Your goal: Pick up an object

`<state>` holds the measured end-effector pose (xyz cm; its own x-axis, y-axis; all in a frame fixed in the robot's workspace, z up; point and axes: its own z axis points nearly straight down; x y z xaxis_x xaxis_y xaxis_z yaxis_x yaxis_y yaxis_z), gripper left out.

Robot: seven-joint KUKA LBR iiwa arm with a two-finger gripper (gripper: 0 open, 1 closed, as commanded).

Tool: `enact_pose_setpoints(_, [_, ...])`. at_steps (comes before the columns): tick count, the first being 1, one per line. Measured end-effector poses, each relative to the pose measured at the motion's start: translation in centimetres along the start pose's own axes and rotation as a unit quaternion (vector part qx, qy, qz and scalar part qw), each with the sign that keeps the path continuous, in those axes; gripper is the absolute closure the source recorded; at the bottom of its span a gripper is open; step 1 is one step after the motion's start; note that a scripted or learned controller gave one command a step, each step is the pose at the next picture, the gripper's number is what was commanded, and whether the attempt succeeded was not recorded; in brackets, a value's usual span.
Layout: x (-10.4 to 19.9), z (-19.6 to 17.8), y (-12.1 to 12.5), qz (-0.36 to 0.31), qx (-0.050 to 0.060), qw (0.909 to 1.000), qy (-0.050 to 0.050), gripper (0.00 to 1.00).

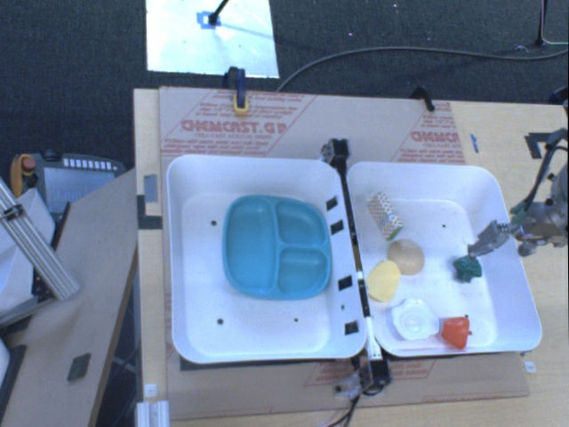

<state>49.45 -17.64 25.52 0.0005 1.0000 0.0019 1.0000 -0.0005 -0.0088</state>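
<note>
Lighting bright and even, from overhead. The two white bins (267, 172) read near blown-out, their inner walls losing detail. Strong glare on a pale square sheet (212, 23) on the dark floor at far left. Shadows soft and short: faint ones under the blue tray (276, 245) and the small items in the right bin. Focus moderately soft overall; printed lettering on the cardboard (236, 124) legible but fuzzy. The claw (491, 236) at right slightly blurred.

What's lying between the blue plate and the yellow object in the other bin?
In the camera view, the two bins' adjoining rims, with black clips along them, separate the blue plate from the yellow object. Otherwise it is bare white bin floor.
</note>
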Motion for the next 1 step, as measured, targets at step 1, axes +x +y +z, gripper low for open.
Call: enact_pose_setpoints(1, [0.05,-0.54,0.22,-0.002,-0.005,1.0,-0.001,0.0])
